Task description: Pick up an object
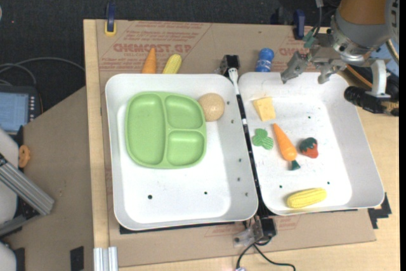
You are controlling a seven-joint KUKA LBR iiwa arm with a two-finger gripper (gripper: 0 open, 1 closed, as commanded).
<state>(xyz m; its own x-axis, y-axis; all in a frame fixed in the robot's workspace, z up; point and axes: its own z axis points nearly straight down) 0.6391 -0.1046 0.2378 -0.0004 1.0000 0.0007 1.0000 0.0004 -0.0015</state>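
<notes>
nearest me, corn [306, 198] lies at the right bin's [361, 136] front edge; my gripper [309, 70] hangs spread, grasping nothing, over its back edge.

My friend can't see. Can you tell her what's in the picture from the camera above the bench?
A robot arm's open pincer hovers at the far edge of the right bin, which holds cheese, broccoli, a carrot, a strawberry and corn. The left bin holds a green plate and a potato.
</notes>
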